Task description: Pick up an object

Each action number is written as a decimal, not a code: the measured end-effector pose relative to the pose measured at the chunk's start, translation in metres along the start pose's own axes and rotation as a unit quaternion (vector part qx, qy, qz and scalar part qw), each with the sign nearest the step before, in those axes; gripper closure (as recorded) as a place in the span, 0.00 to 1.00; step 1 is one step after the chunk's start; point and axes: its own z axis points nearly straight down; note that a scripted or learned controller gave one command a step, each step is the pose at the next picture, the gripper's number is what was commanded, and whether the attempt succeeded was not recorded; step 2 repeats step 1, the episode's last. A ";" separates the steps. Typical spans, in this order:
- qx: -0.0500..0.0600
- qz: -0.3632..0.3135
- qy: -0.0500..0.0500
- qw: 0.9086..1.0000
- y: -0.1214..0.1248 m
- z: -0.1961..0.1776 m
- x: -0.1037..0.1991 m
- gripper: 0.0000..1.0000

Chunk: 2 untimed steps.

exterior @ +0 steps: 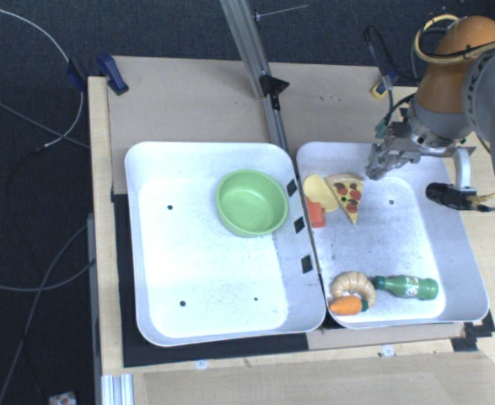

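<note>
— So, item one: what stands on the bench?

— Two shallow white plastic bins side by side on a pale board. Left bin (pixel 188 310), right bin (pixel 416 226), their inner rims touching along the middle.

— Contents of the left bin?

— One round light-green plastic bowl (pixel 251 202), upright, in the bin's upper right part, near the dividing rim.

— Contents of the right bin?

— Five entries. A toy pizza slice with red dots (pixel 347 195), lying flat near the upper left, point toward the near edge. Just beside it, on its left, a pale yellow rounded piece (pixel 319 189) touching a small orange-red block (pixel 316 215), both against the left wall. At the near edge, a tan croissant-shaped toy (pixel 352 284) with an orange carrot-like piece (pixel 345 306) touching its underside. Just right of those, a green toy bottle with a white label (pixel 410 288), lying on its side.

— And the arm?

— Grey arm with an orange band (pixel 454 57), reaching in from the right. Its two-finger gripper (pixel 380 165) hangs over the upper rim of the right bin, just right of the pizza slice and apart from it.

— State of the claw?

— Cannot tell; the tips are too small and dark to read. Nothing shows between them.
</note>
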 end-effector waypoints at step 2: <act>-0.006 -0.001 -0.002 1.000 0.004 -0.046 0.001 1.00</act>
